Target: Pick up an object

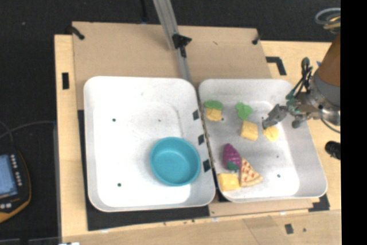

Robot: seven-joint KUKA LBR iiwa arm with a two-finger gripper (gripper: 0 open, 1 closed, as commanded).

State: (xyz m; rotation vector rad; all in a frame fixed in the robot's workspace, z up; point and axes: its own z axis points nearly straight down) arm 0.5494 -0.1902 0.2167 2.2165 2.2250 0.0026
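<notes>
Spread, apparently, with two dark prongs set apart and nothing pinched between them: gripper (285,119) low over the right bin (312,178), near its right wall, reaching in from the arm's side. Just beside the nearer prong, a small yellow chunk (271,133) on the bin floor, close but not clasped; probably the target, judging by how the tool is aimed at it. A little further left, a yellow block (249,131), with a green piece (244,109) above it. Loose and unstacked, so likely free to lift one at a time. Against the bin's left wall, a green-topped yellow piece (213,112), awkward for a straight descent because of the rim. Toward the front, a purple toy (231,156) touching a pizza slice (250,172) and a second yellow block (228,182); crowded, hence a poorer pick. Beyond, in the left bin (114,100), a blue bowl (175,160) sitting upright, well apart from the tool. Nothing lifted yet: still to come, a short shift over the chunk and a closing.
</notes>
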